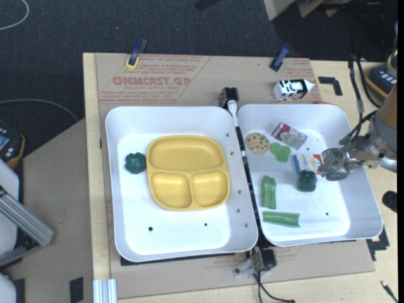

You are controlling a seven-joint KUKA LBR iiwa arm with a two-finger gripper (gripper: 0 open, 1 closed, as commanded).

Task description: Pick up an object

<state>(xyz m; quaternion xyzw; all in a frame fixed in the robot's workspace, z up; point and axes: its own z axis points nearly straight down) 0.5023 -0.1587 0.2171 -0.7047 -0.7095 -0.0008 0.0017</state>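
Yellow divided tray (187,170), dark green lump (135,163), white bins (120,188).

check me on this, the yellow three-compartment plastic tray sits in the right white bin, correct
Not quite: the yellow three-compartment plastic tray sits in the left white bin, not the right one, as the camera view shows.

Right bin (363,216) holds a cookie (256,142), red packet (289,134), blue-white box (306,163), dark green lump (307,181) and three light green pieces (269,192).
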